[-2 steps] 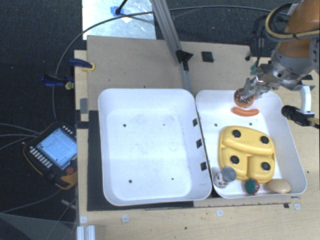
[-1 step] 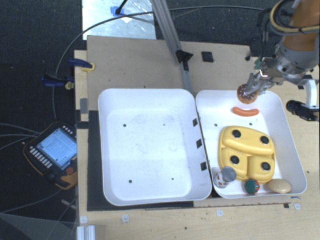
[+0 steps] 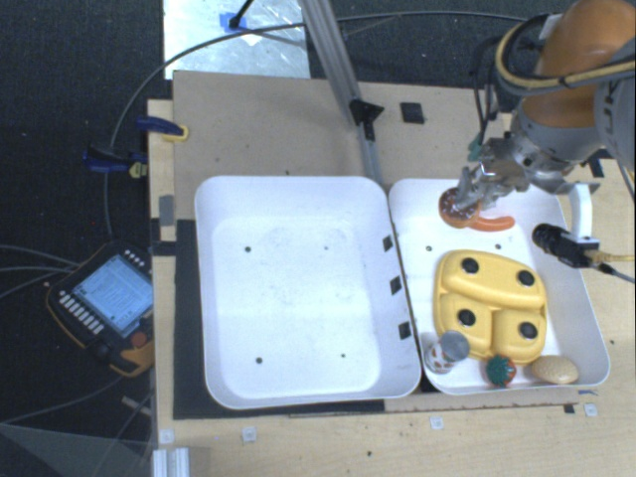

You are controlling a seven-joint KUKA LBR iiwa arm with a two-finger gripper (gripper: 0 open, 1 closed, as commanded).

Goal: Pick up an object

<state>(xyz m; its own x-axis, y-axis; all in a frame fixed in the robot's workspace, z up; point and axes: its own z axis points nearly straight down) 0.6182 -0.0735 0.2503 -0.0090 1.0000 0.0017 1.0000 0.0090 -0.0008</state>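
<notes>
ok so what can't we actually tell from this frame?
- Gripper, camera view: finger state and any contact are unreadable; wrist hardware overlaps it, and it blurs into the round brown object below.
- Brown object: partly covered by the gripper, identity unclear.
- Orange strip: too small to identify.
- Small items by the yellow tray, grey-capped piece, green ball, tan oval: too small to name.

The gripper [image 3: 475, 192] covers most of a brown round object [image 3: 455, 212] near the right bin's [image 3: 596, 341] far edge; finger position is indeterminate. The arm [image 3: 576, 58] is cut off at the picture's right edge.
</notes>
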